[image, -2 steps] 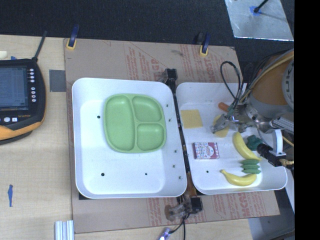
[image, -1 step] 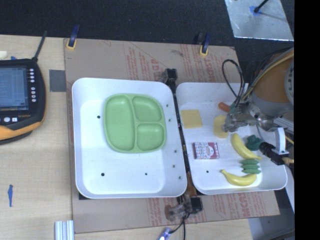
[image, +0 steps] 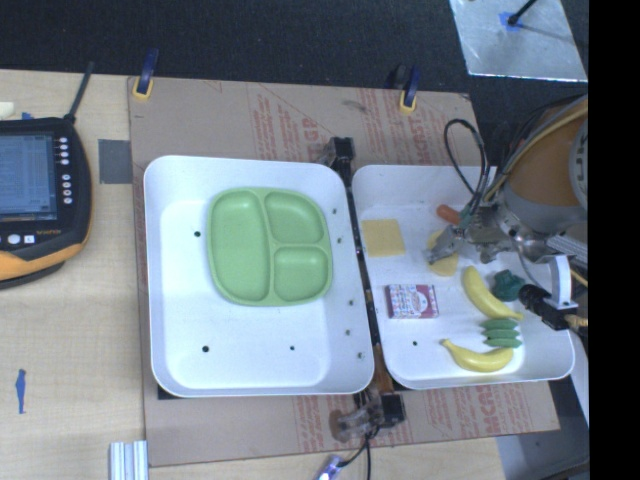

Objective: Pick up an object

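Near right bin's (image: 400, 368) far wall, gripper (image: 447, 251) hovers.

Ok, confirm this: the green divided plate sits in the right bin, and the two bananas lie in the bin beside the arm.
One thing is wrong. The camera view shows the green divided plate in the left bin, not the right one. The rest stands: the two bananas lie in the right bin, beside the arm.
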You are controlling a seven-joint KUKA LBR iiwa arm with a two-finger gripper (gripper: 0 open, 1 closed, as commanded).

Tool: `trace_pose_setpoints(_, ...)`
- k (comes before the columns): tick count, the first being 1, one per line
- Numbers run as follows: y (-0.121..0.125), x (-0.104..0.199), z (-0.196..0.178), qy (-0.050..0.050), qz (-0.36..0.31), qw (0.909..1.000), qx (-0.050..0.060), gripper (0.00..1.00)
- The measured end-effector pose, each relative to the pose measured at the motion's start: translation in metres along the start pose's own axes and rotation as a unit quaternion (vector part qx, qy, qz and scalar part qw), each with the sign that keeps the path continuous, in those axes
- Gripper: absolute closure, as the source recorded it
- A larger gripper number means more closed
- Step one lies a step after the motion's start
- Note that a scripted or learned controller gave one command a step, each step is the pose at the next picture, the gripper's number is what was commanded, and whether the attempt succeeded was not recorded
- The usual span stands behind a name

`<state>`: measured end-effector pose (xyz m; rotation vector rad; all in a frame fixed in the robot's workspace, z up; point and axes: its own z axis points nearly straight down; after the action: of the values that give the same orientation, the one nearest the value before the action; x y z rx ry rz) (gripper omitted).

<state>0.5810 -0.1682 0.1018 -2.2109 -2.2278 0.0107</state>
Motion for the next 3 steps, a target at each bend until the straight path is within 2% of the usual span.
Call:
trace_pose_setpoints(1,0.0,-0.001,-0.01,-0.001,0.0,1.0,0.0,1.0)
trace_pose_setpoints(2,0.0,-0.001,-0.01,-0.001,-0.001,1.0,0.001,0.0)
trace_pose_setpoints(3,0.014,-0.033,0.01,0.0,0.002,1.0,-0.003,0.0)
